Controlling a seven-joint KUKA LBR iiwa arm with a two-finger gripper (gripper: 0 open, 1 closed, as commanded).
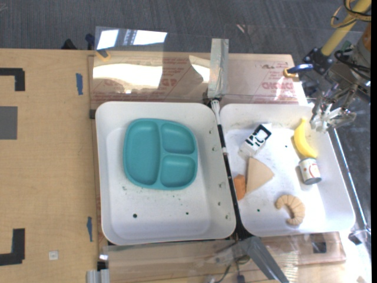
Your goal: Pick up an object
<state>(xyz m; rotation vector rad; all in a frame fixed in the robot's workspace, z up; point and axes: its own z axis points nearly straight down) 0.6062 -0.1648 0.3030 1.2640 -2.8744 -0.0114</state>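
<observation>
End effector poised at the right bin's far corner, every candidate object lying loose below.

The end effector [328, 115] hangs over the upper right rim of the right bin [341, 214], just beside the banana [304, 140]; whether its fingers are spread or pressed together cannot be told from this slant, and nothing is visible between them. The banana lies closest to it, so it is probably the readiest target. A small white can [309, 171] rests on its side just below the banana, with a croissant [291, 208] nearer the front wall, a tan wedge [257, 175] beside an orange piece [240, 187], and a black-and-white box [255, 140] toward the divider. The left bin [112, 217] holds a teal divided plate [159, 153], well apart from the arm's reach point.
</observation>
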